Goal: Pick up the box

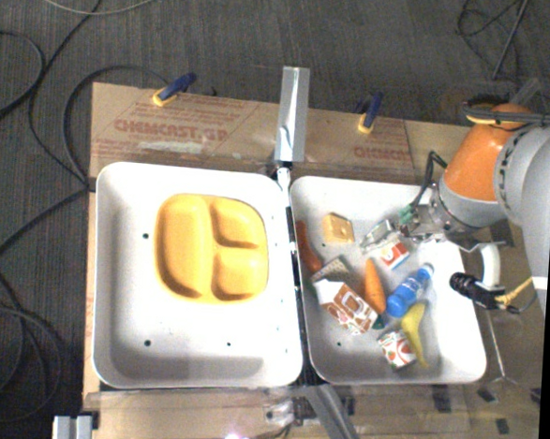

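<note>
Box [349, 308], white and orange carton: lies tilted in right bin [453, 362], well left of and below pincer [394, 230], touching carrot [374, 285]. Arm [489, 177]: enters from right, wrist bent over bin's upper right part; pincer low above a small carton [396, 254]; finger spread cannot be told. Blue bottle [409, 291] and banana [415, 332] lie below pincer. Left bin [116, 344] carries yellow tray [212, 247], with bare floor around it.

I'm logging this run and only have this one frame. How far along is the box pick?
Done: the arm has reached over the right bin, with the gripper low near its upper clutter. In hand: nothing visibly held. Left: the box lies on the bin floor beside the carrot, apart from the gripper, so the grasp and lift remain.
</note>
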Controlling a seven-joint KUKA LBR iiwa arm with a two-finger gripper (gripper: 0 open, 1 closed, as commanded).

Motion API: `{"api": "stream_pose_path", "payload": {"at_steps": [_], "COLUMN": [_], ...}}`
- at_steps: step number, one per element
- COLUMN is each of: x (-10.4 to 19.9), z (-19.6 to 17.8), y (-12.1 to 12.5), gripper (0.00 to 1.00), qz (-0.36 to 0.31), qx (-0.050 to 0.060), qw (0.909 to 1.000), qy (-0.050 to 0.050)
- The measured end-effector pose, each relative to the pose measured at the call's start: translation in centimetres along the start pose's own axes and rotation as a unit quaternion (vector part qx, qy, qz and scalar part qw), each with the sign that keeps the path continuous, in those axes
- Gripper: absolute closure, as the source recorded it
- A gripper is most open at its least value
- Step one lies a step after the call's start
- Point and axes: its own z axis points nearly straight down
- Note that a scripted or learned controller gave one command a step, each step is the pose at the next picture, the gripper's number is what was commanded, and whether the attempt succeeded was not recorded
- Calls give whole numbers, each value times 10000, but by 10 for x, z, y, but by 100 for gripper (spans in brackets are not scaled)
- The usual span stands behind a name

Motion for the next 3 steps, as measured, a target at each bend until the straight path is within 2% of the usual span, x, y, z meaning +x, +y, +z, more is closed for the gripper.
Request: {"api": "stream_pose_path", "payload": {"at_steps": [1,2,3], "x": [-1,84,86], "z": [-10,-116,-124], "y": [1,-6,-5], "gripper": [100,100,100], "qz": [-6,-239,-252], "qx": [-10,37,44], "qw": [10000,9997,9997], "qy": [-37,-44,-40]}}
